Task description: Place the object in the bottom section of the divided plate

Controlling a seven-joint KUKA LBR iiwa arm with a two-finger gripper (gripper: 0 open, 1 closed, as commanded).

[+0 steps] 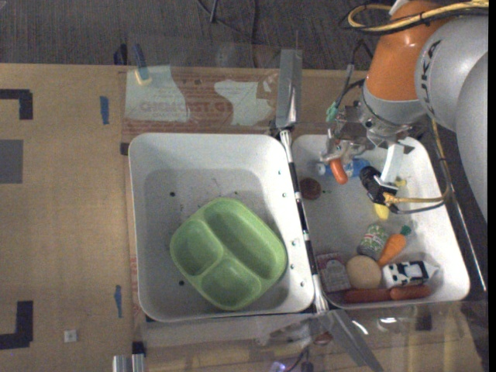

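Lying in the left bin, the green divided plate [228, 253] shows three sections.

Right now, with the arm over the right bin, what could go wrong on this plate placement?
1. The gripper sits at an orange piece; whether the piece is actually gripped is unclear, so it may lift empty.
2. The toys are crowded in the right bin: carrot, sausage and potato touch, so a grasp there could drag neighbours.
3. The green divided plate lies turned at an angle, so a drop could land in the wrong section.
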